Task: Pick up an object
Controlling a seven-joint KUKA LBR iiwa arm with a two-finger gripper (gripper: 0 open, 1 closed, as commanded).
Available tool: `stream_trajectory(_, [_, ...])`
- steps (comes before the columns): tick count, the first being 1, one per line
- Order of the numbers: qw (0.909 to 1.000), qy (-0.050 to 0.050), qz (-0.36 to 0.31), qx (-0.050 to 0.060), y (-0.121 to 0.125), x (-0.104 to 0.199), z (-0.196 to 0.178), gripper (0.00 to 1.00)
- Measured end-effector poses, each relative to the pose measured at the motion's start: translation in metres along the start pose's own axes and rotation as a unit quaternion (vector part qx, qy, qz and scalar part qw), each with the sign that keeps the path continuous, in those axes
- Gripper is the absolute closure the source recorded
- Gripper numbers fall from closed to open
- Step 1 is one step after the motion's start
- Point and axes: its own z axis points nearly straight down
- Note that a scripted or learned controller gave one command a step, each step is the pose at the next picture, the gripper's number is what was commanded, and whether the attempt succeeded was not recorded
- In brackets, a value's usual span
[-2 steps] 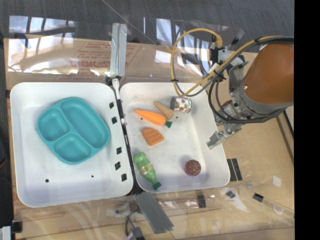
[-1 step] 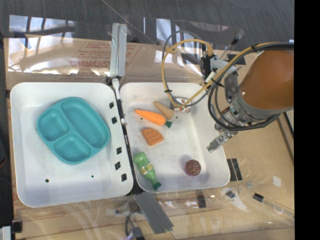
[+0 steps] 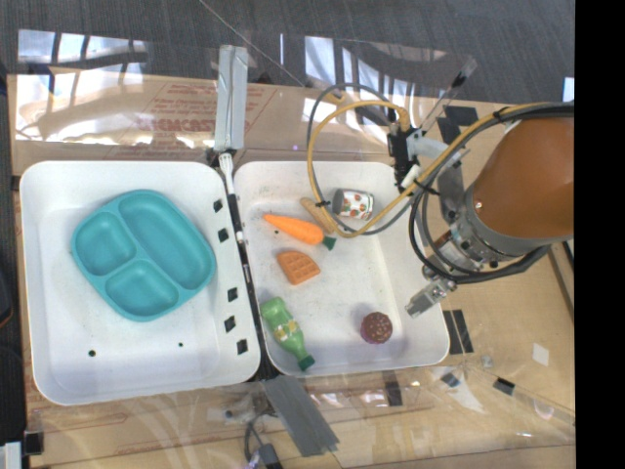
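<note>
The right bin (image 3: pixel 410 355) holds several things: an orange carrot (image 3: pixel 293 229) with a green tip, an orange wedge-shaped piece (image 3: pixel 298 267), a green bottle (image 3: pixel 283 330) lying near the front left corner, a dark red round ball (image 3: pixel 376 327), and a small patterned can (image 3: pixel 353 203) on its side near the back. My gripper (image 3: pixel 428 299) pokes out from under the orange-banded wrist over the bin's right edge, just right of and above the ball. Nothing shows in its grasp.
A teal divided plate (image 3: pixel 143 252) lies in the left bin (image 3: pixel 59 360). A thin tan stick (image 3: pixel 318 214) rests between the carrot and the can. The arm's body and yellow cable loop hang over the back right of the right bin.
</note>
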Motion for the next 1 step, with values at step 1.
stream_trajectory(1, [0.9964, 0.000, -0.084, 0.000, 0.0001, -0.0010, 0.0362, 1.00])
